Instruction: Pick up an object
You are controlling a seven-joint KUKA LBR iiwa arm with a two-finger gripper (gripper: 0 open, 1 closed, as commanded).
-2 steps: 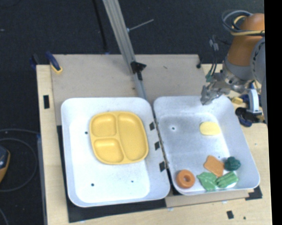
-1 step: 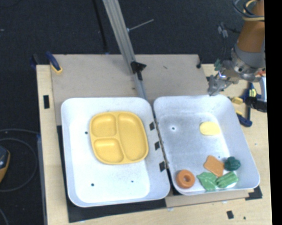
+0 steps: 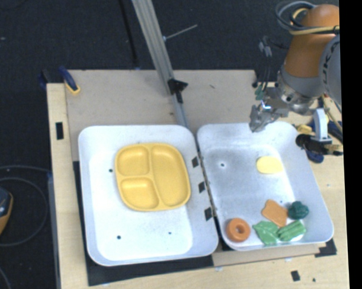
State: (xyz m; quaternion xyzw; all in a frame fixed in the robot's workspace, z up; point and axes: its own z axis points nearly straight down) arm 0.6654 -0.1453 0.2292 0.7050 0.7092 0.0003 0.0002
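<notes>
Camera view showed the gripper (image 3: 260,119) above the right bin's (image 3: 228,146) far edge; whether it was wide or narrow, I could not tell. A yellow object (image 3: 269,164) lay just below it.

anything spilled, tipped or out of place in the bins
Nothing stands out. The yellow tray lies flat in the left bin; the toys sit loose in the right bin, mostly bunched at its near corner.
</notes>
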